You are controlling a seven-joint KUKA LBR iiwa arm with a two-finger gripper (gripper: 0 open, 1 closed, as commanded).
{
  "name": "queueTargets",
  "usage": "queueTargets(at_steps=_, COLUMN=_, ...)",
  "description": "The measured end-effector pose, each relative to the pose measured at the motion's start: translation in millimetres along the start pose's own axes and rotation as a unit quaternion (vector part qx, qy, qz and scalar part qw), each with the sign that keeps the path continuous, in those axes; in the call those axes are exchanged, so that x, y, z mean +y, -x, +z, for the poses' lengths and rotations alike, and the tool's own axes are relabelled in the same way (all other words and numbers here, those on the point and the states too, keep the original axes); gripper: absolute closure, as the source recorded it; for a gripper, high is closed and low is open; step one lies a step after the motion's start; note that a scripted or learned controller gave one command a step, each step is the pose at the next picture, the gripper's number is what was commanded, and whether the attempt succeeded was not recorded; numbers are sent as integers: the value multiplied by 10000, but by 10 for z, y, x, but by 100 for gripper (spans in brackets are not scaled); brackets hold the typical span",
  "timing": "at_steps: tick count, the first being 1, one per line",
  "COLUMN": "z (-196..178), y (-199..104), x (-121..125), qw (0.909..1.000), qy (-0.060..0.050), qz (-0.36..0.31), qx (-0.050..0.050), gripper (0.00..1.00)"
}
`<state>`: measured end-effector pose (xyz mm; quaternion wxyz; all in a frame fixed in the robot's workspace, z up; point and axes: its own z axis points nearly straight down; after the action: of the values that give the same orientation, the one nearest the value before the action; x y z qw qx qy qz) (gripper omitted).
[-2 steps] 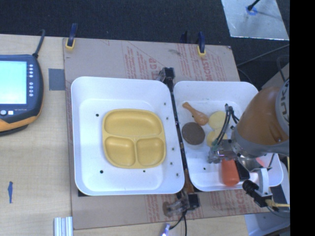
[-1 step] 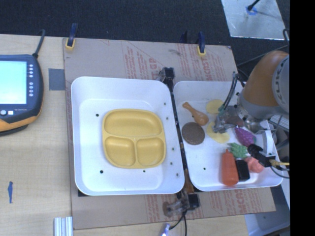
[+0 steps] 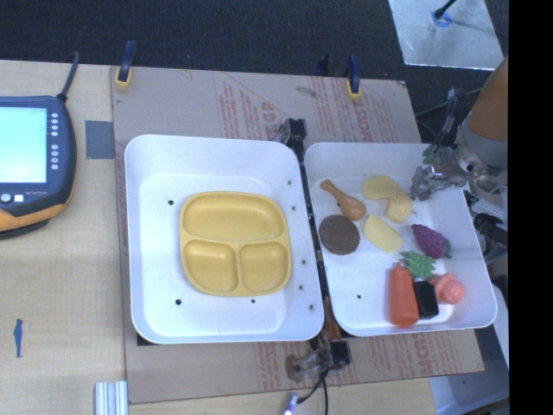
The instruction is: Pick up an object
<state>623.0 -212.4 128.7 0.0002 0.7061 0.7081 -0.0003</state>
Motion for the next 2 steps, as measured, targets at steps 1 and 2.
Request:
queueTargets(at_steps=1, z=376, y=-644, x=-993, qw=10000, qy=-24, qz=-8, qx=7, gripper=0)
queueTargets(at_steps=2, z=272, y=-632, x=-993, qw=10000, qy=-29, qz=-21, qx=2, gripper=100)
